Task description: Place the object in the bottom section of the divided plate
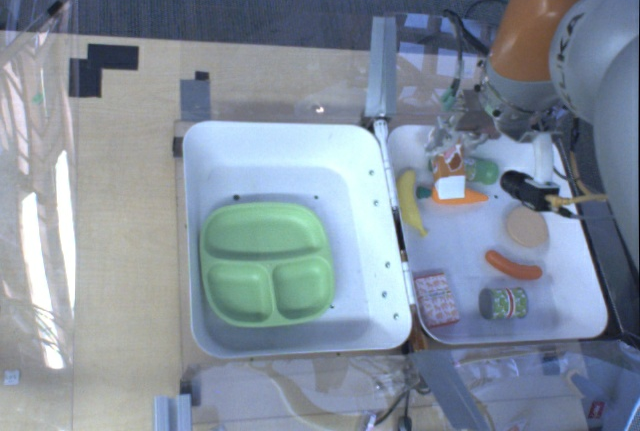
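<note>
Camera view: the green divided plate [267,262] lies bare in the left bin [250,144], so placing is all ahead. In the right bin [590,304], the claw [452,144] hangs over a small orange-white object [450,159]; its grip and the object's axis I cannot tell.

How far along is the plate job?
Done: nothing; the green plate in the left bin holds no object. In hand: gripper is low over the right bin, at a small carton. Left: grasp, carry over, place in the bottom section.
</note>
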Robot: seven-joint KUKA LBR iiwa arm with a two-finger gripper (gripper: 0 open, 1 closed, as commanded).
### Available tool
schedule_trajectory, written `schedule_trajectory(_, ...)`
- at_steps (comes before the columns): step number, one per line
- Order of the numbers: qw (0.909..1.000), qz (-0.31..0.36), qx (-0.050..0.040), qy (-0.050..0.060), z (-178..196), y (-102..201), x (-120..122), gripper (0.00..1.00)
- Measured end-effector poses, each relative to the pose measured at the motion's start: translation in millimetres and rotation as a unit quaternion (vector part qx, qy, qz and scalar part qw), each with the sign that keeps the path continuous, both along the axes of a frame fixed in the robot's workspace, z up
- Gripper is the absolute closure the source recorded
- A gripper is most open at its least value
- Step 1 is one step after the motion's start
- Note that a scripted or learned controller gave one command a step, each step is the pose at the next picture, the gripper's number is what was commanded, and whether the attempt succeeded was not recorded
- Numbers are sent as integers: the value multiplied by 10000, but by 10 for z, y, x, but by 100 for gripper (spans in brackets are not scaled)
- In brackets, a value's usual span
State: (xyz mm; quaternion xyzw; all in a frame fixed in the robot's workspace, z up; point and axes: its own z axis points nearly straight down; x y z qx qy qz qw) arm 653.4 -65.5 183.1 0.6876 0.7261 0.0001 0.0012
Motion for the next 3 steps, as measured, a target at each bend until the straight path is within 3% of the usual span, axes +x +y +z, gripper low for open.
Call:
schedule_trajectory(1,10000,-33,10,6,198,746,-672,100)
schedule_trajectory(2,9999,139,10,14,-10,1325,-1068,100)
schedule_trajectory(3,9911,1329,10,19,-342,1983,-1010,100)
